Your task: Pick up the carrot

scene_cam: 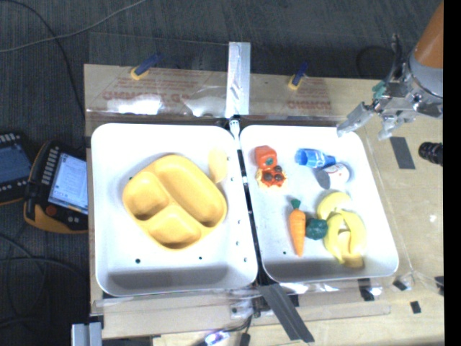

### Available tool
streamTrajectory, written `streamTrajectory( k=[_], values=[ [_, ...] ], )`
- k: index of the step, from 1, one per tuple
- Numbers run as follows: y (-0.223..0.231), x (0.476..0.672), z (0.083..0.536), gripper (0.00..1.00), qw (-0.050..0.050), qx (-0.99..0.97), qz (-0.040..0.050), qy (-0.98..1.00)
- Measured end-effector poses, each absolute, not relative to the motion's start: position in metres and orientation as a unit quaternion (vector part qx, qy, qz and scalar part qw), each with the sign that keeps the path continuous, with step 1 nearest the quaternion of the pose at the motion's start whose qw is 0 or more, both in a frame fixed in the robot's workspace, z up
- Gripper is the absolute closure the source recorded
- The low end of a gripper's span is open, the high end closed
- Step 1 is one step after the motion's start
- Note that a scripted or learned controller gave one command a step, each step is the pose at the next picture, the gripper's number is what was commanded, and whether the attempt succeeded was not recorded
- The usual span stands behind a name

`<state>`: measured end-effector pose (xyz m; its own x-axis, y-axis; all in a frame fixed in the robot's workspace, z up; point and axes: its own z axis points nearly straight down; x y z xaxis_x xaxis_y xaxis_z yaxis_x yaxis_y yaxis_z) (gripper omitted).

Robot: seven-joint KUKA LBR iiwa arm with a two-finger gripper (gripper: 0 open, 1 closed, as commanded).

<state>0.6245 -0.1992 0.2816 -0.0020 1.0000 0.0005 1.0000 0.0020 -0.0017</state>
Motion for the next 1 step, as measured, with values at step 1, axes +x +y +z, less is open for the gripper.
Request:
streamTrajectory(
  k=[1],
  values=[
    [-0.1525,0.5953,0.1993,0.00,0.001,-0.607,0.0004,-0.795]
  ],
)
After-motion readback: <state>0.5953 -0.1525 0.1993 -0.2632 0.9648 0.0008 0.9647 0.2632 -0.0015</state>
